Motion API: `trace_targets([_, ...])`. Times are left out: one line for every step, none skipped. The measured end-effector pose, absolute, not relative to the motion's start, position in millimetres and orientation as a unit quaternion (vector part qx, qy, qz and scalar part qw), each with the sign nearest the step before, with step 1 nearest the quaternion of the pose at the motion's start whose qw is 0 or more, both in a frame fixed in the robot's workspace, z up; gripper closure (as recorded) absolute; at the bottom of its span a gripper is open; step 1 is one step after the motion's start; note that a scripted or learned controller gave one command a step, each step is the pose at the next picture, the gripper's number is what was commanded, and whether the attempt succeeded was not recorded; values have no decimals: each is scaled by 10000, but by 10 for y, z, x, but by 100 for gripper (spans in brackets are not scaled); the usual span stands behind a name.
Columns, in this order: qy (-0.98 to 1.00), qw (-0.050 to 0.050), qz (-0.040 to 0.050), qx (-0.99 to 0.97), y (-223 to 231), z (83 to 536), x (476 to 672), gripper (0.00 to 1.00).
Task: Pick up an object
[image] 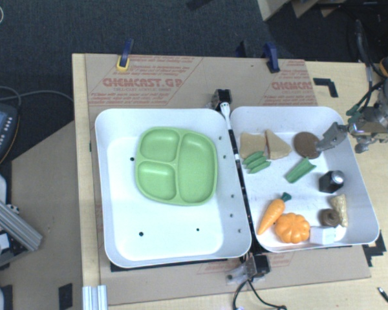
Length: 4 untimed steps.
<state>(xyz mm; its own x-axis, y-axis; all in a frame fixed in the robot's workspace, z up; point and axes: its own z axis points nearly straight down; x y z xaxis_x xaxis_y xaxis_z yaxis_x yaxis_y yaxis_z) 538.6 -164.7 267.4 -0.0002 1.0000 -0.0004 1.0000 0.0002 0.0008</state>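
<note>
We are at the approach: our gripper (332,136) hovers by the right bin's (368,206) far edge, beside the brown disc (304,144); whether the jaws are open, we cannot tell. Next, descend squarely onto it.

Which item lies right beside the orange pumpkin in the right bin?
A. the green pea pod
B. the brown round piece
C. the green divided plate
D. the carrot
D: the carrot lies slanted against the left side of the pumpkin, near the front of the right bin.
</note>
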Motion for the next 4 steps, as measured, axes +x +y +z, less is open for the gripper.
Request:
trace_targets([7068,-28,-15,7074,-1743,2165,5390,0])
trace_targets([7071,-32,-13,7071,-1692,1658,5293,0])
trace_targets([7079,20,32,7063,-1736,1278,5297,0])
trace_targets([7092,69,64,7049,-1723,1322,5332,0])
